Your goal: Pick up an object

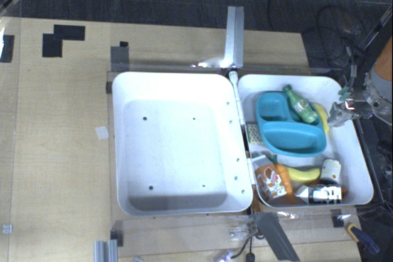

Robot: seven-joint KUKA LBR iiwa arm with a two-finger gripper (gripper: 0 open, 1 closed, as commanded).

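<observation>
The step in hand looks like the approach, before any grasp; the gripper [341, 108] hangs at the right rim of the right bin [363, 164], just beyond the blue tray [288, 132], and nothing is seen between it and any object; whether the tool is apart or together I cannot tell, since it is small and blurred at that edge.

Every candidate lies in the right bin, taken here relative to the blue tray; a green bottle [300, 105] rests on the tray's far compartment; a yellow banana [322, 118] curves along the tray's right side, nearest the gripper; a second banana [303, 174] lies just in front of the tray; an orange snack pouch [274, 181] sits at the tray's near-left corner; a dark bottle with a white label [322, 194] lies in front of the tray, beside a small white cup [331, 168].

The next move, as I judge it, calls for shifting inward over one item, likely the near banana or green bottle, then descending squarely; the clutter leaves little room beside each.

Labels are present on the pouch and dark bottle, but no writing can be read.
</observation>
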